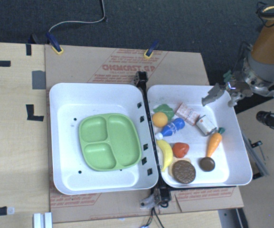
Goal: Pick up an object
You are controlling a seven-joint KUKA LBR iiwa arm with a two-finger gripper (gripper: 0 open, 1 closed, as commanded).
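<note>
On a cardboard-covered bench (174,65) sit two white bins (61,127); the gripper's (221,95) state is unclear.

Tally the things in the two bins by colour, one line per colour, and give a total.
Green: 2, the divided plate and a green piece
Orange: 2, the ball and the carrot
Blue: 1, the bottle
Yellow: 1, the banana
Red: 1, the red piece
Brown: 2, the cookie and the small round piece
White and pink: 2, the box and the can
Total: 11
</note>
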